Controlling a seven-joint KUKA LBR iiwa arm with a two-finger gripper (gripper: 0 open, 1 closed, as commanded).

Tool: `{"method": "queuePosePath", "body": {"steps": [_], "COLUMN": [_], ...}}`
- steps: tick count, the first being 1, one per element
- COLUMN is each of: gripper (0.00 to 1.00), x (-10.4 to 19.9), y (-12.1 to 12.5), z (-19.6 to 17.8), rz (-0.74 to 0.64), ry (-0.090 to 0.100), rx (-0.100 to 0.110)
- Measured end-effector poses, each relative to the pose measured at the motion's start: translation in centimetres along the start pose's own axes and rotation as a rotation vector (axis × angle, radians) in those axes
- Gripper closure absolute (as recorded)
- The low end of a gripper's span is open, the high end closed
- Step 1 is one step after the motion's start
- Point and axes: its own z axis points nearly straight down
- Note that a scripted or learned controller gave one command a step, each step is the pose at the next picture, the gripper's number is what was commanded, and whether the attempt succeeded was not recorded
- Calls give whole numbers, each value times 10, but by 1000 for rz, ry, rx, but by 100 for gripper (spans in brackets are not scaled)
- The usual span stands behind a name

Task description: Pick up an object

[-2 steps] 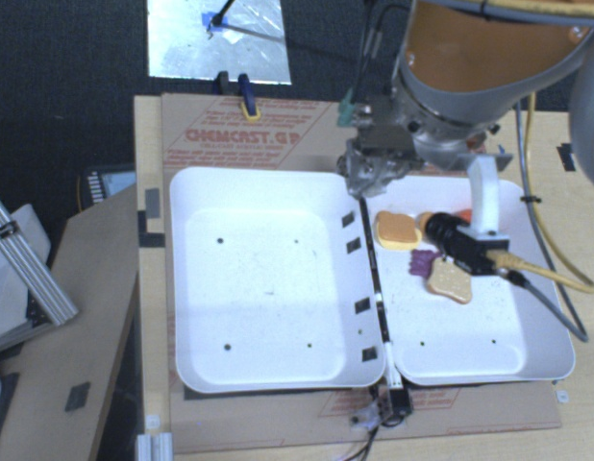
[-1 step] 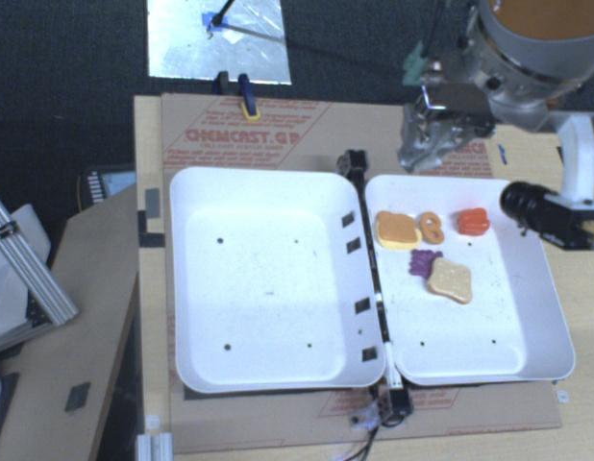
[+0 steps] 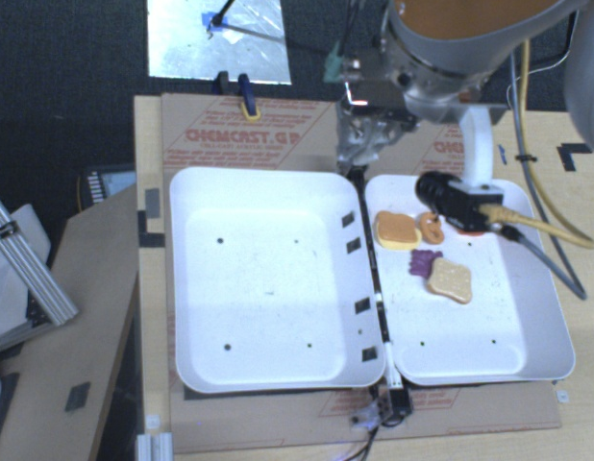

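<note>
The KUKA arm (image 3: 470,17), grey with an orange band, leans in from the right, its gripper (image 3: 359,147) hanging just past the far edge of the two white bins, above the seam where they meet. Whether the gripper is apart or together cannot be told from here; it is a dark, blurred shape against the cardboard.

Nothing sits between it and the bins' far rims. The objects to be picked lie in the right bin (image 3: 528,353), nearer the viewer than the gripper and off to its right. Closest is a piece of toy toast with an orange-brown crust (image 3: 397,230), lying flat near the bin's far-left corner. Just beside it, on its right, is a small orange pretzel-like piece (image 3: 432,227). A purple piece (image 3: 423,262) lies a little nearer the front, touching or almost touching a second, paler slice of toast (image 3: 451,281) towards the bin's middle.

A black cylindrical device on a white bracket (image 3: 453,200) hangs over the far part of the right bin, with yellow cables (image 3: 547,229) trailing to the right.

The left bin (image 3: 263,277) lies beside it, both on a printed cardboard sheet (image 3: 239,134) on the bench.
</note>
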Motion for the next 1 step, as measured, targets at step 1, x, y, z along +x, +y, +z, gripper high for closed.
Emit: {"method": "queuePosePath", "body": {"steps": [1], "gripper": [100], "x": [-63], "y": [18], "z": [99], "rz": [14], "ry": [-4], "rx": [7]}}
